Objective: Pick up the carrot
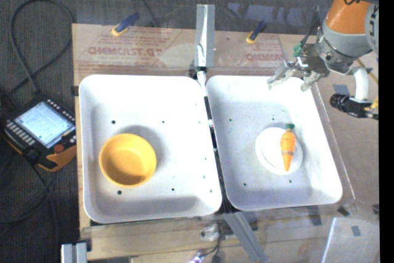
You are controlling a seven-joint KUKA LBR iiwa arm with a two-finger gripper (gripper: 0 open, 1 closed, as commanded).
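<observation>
— One gripper (294,77), upper right of frame, over the far rim of the right bin (246,191). Fingers spread apart, nothing between them.

— And hanging from?

— Grey wrist, orange band, arm (351,3) coming in at the top right corner.

— Carrot?

— Lying on a small white plate (266,151), right of centre in the right bin, lower right of frame. Green top toward the upper edge, orange tip toward the lower edge. Well apart from the gripper, untouched.

— Step in hand, then?

— Approach, by the look of it. Not yet above the target, let alone down on it.

— Next move?

— Probably a shift toward the lower part of the frame until centred over the carrot, then a descent with the fingers either side of its body, across the narrow width rather than along the length. Likely worth stopping short of the plate before closing.

— Anything else about?

— Yellow bowl (128,159) in the left bin (148,89), left of frame. Off the route, no concern.
</observation>
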